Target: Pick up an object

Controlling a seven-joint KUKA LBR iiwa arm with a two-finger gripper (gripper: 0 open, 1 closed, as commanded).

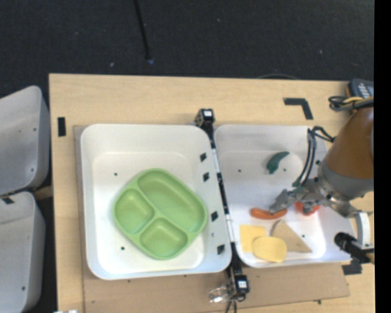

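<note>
The right bin (247,142) holds several small items. A dark green curved piece (277,162) lies near its back. An orange-red chili-like piece (267,212) lies mid-bin. In the front are a yellow square (249,235), a yellow round piece (271,249) and a tan wedge (293,238). My gripper (285,202) hangs low over the bin, just right of and above the orange-red piece, close to or touching its right end. A small red-orange patch (306,207) shows under the wrist. The arm (352,155) comes in from the right.
The left bin (94,149) carries a light green divided plate (159,212). A clamp strip (216,188) runs between the bins. Cables and a black bracket (298,106) lie on the wooden bench at the back right.
</note>
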